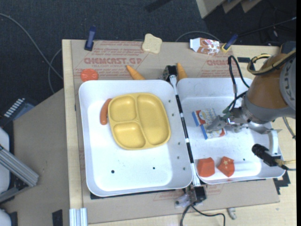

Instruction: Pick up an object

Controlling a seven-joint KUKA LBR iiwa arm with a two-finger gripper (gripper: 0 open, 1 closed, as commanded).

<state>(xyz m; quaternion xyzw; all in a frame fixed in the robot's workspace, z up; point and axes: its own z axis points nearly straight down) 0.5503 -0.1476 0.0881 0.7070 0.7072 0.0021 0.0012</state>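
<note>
Now the gripper (pixel 217 123) sits over the carton (pixel 205 122) in the right bin (pixel 244 171); whether its jaws pinch it, I cannot tell.

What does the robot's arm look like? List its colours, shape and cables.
The grey KUKA arm is thick and rounded, with a broad orange band above the wrist. Black cables loop along it toward the wrist. The small two-finger hand is of grey metal with a slim build. No markings can be made out on the arm.
</note>
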